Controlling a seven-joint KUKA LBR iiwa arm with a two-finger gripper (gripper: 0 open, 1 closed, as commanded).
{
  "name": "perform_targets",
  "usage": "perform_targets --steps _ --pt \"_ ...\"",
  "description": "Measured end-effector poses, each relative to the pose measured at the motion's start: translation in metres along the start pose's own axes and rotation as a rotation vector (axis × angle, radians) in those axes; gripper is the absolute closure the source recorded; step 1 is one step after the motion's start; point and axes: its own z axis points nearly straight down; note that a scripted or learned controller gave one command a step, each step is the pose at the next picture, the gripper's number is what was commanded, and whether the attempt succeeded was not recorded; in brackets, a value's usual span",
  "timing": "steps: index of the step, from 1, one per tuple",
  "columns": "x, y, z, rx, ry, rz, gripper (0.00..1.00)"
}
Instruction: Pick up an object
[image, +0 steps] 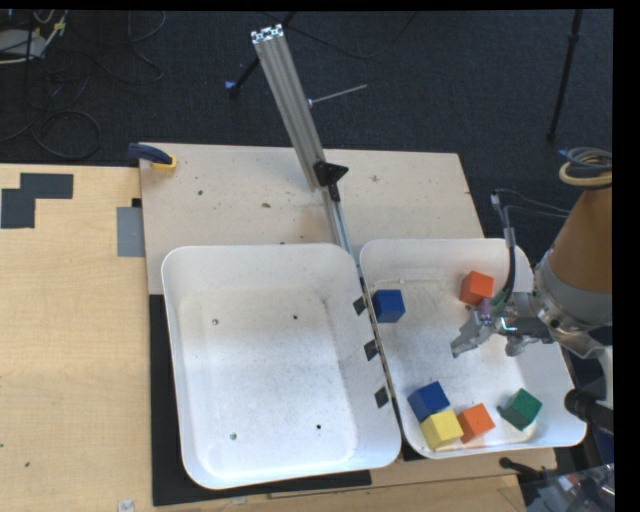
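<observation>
You have the gripper hanging over the right bin, roughly at its middle and toward the right wall, with the arm reaching in across that wall. How its jaws stand you cannot tell from this slant; no block shows between them.

Six blocks lie in that bin. One orange block sits near the far right corner, just beyond the gripper and very close to it. A blue block rests against the left wall, toward the far end. Along the near edge you find a cluster: a second blue block, a yellow block touching it on the near side, and a second orange block pressed to the yellow one's right. A green block stands apart in the near right corner.

The left bin sits beside it, their walls meeting along the middle. A silver rail slants over the bench's far edge.
</observation>
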Motion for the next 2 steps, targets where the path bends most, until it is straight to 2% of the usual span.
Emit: perform_targets --steps 1,2 --pt "-0.001 0.001 -0.002 -0.005 -0.001 0.004 0.0" --pt "-0.01 0.0 0.047 0.001 0.0 0.002 0.0"
